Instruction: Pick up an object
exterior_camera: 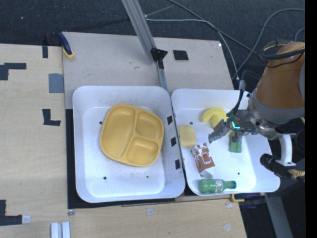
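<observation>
The right bin [262, 175] holds several objects. A yellow banana-shaped piece [213, 115] lies near its back and a pale yellow round piece [187, 135] lies at its left wall. An orange and white packet [202, 157] lies mid-bin, and a green bottle [216, 185] rests on its side at the front. A small green block [235, 144] lies right of centre. My gripper [226, 135] hovers low over the middle of this bin with its fingers spread open. One finger [216, 133] points toward the packet and the other is by the green block. Nothing sits between them.
The left bin [84, 182] holds a yellow divided tray [132, 134]. A metal pole [143, 26] slants down to the gap between the bins. Cables run across the dark floor at the back. The arm's grey and orange body [280, 88] overhangs the right bin's right side.
</observation>
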You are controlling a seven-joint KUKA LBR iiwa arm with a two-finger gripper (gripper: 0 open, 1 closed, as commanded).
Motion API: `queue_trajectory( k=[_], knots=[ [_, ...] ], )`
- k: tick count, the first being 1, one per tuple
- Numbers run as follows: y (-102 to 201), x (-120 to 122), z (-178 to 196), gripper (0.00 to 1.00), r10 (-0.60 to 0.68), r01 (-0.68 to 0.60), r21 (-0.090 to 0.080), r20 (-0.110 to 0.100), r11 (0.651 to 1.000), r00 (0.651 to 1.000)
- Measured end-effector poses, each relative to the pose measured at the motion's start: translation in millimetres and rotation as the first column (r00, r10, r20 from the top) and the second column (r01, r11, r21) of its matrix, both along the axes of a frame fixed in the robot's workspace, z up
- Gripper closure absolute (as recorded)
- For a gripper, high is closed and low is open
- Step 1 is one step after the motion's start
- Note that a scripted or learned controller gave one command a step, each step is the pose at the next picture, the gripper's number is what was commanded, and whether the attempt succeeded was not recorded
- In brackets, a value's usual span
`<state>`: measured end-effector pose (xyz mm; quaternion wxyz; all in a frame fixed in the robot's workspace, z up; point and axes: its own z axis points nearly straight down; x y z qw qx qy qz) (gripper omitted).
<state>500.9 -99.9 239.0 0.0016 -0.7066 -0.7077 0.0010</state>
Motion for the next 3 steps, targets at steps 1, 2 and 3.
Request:
queue_trajectory(
  k=[1,2,3],
  knots=[
    [0,0,0,0.0,0.0,0.0,0.0,0.001,1.0,1.0],
    [1,9,-56,0.0,-0.001,0.001,0.0,-0.003,1.0,1.0],
    [2,5,-120,0.0,-0.002,0.002,0.0,-0.003,1.0,1.0]
  ],
)
